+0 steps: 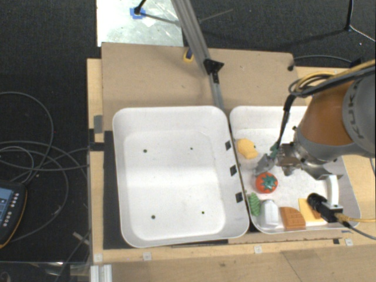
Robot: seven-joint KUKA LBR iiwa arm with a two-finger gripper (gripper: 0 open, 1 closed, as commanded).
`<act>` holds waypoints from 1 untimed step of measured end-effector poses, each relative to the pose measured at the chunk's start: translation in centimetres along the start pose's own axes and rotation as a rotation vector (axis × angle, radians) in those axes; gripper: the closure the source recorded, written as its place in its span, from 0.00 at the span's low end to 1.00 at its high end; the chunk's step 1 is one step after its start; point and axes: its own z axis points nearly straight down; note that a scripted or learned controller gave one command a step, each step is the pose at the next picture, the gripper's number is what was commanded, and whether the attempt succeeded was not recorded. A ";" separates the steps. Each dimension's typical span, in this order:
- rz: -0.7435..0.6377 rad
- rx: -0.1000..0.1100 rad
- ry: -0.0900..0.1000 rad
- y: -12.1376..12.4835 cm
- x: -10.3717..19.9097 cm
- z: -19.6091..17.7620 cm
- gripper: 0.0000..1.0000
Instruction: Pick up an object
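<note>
My gripper (265, 164) hangs over the right bin (258, 120), reaching in from the right. Just below it in the picture lies a red tomato-like toy with a green top (266, 183), very close to the gripper tip; nothing shows as held. A yellow rounded object (247, 148) lies to the upper left of the gripper, by the bin's left wall. Along the near wall lie a green piece (254, 204), a white object (270, 212), a brown waffle-like square (292, 218) and a pale yellow block (307, 208).
The left bin (170, 175) stands next to the right one, their walls touching. A grey pole (197, 34) slants down from the top to the bench behind the bins. Cables lie on the dark floor at left.
</note>
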 end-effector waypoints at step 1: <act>-0.001 -0.007 -0.001 0.2 0.0 -1.3 1.00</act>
